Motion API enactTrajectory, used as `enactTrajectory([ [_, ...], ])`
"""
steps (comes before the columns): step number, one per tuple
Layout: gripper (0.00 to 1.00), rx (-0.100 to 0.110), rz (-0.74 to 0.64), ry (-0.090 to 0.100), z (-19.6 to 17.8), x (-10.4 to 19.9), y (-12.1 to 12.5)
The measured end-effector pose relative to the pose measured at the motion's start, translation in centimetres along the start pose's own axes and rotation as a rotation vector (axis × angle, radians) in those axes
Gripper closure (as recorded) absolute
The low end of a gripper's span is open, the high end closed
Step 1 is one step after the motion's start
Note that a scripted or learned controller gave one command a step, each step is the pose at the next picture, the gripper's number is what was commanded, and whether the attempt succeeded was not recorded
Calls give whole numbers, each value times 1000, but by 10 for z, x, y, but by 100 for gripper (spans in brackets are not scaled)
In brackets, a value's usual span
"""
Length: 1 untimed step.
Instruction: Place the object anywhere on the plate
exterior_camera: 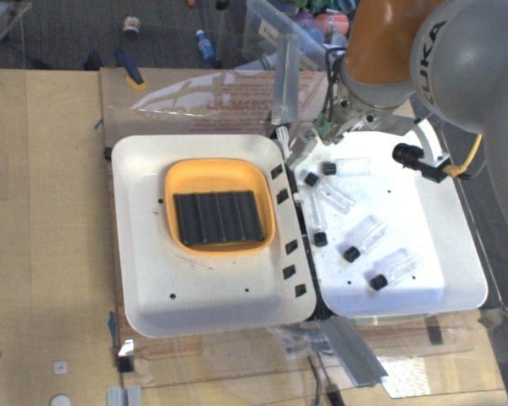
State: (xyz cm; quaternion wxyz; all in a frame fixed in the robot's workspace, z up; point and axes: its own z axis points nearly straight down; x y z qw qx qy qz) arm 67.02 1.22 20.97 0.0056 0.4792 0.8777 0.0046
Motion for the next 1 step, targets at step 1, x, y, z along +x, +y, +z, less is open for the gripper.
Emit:
enactTrajectory([
  [1, 100, -7, 1, -3, -12, -1, 1],
])
